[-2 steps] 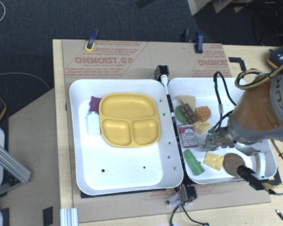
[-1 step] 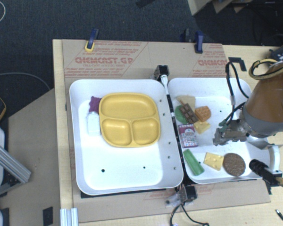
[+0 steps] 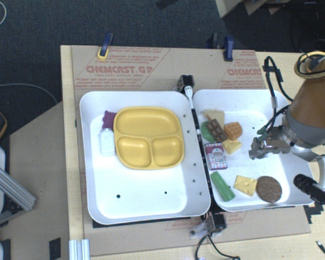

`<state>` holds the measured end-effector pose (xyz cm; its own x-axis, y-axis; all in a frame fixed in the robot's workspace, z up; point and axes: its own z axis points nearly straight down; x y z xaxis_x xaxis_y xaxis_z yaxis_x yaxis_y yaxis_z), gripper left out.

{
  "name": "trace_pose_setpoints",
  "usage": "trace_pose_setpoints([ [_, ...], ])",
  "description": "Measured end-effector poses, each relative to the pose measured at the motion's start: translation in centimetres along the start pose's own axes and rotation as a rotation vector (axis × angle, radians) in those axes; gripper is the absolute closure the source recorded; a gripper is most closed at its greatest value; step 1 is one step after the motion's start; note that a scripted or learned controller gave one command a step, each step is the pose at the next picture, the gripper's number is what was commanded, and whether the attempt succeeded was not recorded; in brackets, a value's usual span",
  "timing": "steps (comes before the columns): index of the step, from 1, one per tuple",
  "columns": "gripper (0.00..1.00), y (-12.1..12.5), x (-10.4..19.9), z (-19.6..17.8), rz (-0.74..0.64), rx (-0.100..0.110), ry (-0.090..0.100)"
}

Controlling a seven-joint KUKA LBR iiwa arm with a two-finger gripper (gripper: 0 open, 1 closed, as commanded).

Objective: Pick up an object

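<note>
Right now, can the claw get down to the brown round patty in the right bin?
Probably yes. The claw hovers in the right bin, up-left of the brown patty. Nothing lies on the patty; the yellow cheese wedge sits close beside it.

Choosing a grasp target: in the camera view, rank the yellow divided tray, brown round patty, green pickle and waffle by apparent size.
1. yellow divided tray, by far the largest
2. brown round patty
3. green pickle, longer yet narrower than the patty, so close
4. waffle, smallest

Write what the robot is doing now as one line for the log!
claw: over right bin | holding: nothing seen | nearest: brown patty | yellow tray: left bin
</note>
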<state>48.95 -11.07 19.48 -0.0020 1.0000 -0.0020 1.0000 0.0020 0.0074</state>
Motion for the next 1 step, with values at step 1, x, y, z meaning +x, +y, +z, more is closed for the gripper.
trace_pose_setpoints([
  [1, 1.0, 0.16, -0.01, -3.21, 0.001, 0.001, 0.0],
])
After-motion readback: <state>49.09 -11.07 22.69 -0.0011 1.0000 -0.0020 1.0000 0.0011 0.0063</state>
